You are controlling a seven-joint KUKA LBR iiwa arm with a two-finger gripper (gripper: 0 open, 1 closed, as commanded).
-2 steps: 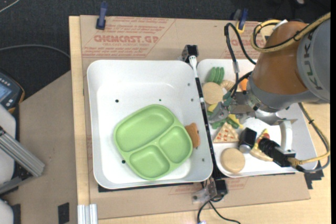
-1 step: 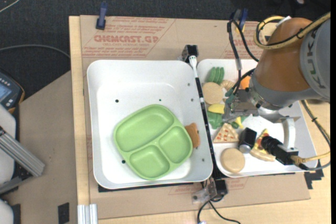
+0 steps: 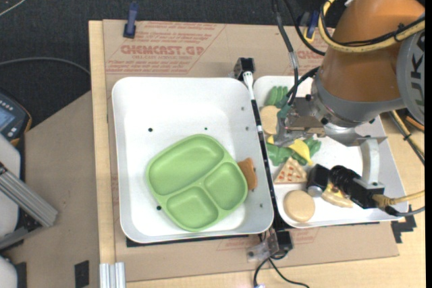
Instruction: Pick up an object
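Note:
My gripper (image 3: 289, 131) hangs low over the left part of the right bin (image 3: 388, 209), under the orange wrist band. Directly below and around it lie a yellow toy piece (image 3: 299, 150) and green toy pieces (image 3: 278, 153). A pizza slice (image 3: 289, 173) lies just in front of them, and a round tan bun (image 3: 299, 206) sits at the bin's near edge. Behind the gripper are a beige disc (image 3: 269, 120) and a green leafy piece (image 3: 275, 97). Nothing is visibly lifted.
The left bin (image 3: 155, 104) holds a green divided plate (image 3: 196, 180) with a small brown piece (image 3: 248, 174) at its right rim. A tan pastry-like toy (image 3: 335, 196) lies in the right bin's near part. The divider between the bins runs just left of the gripper.

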